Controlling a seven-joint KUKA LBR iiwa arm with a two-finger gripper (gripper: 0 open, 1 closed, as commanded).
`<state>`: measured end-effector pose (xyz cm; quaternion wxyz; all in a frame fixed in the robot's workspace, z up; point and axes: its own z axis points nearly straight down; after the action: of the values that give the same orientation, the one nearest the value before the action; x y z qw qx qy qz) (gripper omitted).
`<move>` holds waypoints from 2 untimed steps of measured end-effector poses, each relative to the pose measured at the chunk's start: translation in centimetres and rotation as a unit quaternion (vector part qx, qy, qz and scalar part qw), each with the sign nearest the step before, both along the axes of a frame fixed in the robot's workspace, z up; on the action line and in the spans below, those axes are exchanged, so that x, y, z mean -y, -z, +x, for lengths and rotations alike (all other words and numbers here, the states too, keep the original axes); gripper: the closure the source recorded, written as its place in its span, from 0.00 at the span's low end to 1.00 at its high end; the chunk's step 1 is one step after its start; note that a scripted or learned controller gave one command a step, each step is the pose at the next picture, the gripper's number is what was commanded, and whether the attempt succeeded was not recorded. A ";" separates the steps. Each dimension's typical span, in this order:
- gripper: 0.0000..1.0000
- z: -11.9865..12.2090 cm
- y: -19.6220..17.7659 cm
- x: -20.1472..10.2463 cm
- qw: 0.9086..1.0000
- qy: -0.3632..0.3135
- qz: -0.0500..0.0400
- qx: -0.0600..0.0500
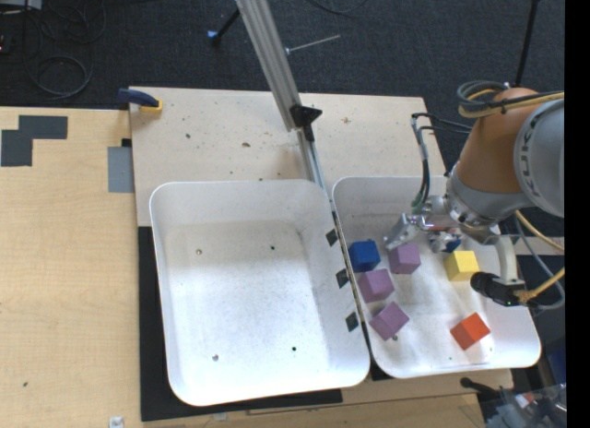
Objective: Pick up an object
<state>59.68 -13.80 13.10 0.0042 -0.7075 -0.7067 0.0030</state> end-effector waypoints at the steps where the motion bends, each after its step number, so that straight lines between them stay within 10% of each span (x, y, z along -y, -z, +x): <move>1: 0.00 0.1 4.0 -0.1 1.000 0.001 -0.001 0.005; 2: 1.00 0.0 3.0 0.0 1.000 0.004 0.000 0.004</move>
<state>59.70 -13.84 10.10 0.0011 -0.7105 -0.7037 0.0002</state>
